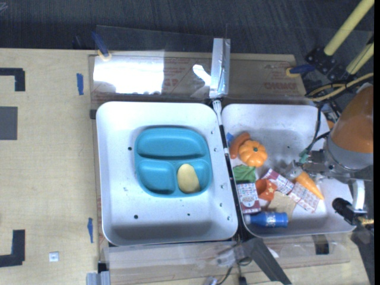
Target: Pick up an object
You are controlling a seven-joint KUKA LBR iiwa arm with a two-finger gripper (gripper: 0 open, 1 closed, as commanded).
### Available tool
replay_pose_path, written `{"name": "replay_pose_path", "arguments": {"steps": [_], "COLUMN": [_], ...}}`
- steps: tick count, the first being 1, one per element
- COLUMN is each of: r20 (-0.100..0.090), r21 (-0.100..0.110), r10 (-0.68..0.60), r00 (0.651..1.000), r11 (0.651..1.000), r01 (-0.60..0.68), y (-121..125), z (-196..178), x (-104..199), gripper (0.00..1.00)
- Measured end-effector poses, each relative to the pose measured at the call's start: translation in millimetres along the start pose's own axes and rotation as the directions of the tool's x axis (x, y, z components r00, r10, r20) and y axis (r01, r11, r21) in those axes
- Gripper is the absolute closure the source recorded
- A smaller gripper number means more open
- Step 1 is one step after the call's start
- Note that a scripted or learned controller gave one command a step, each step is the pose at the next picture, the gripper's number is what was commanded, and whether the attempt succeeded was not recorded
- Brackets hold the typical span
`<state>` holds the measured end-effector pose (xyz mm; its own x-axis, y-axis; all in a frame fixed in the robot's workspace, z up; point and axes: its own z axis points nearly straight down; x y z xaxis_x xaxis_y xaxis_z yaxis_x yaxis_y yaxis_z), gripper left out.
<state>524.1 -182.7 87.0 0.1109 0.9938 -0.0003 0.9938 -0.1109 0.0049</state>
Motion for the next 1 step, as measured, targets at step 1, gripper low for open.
{"name": "replay_pose_path", "arguments": {"steps": [1], "r20": [0.003], "r21": [-0.006], "r10": [0.003], "r00": [1.0], "r11": [1.0], "r01": [-0.003], "y": [1.6], "z": [-11.2], "x": [-1.6], "gripper": [1.0]}}
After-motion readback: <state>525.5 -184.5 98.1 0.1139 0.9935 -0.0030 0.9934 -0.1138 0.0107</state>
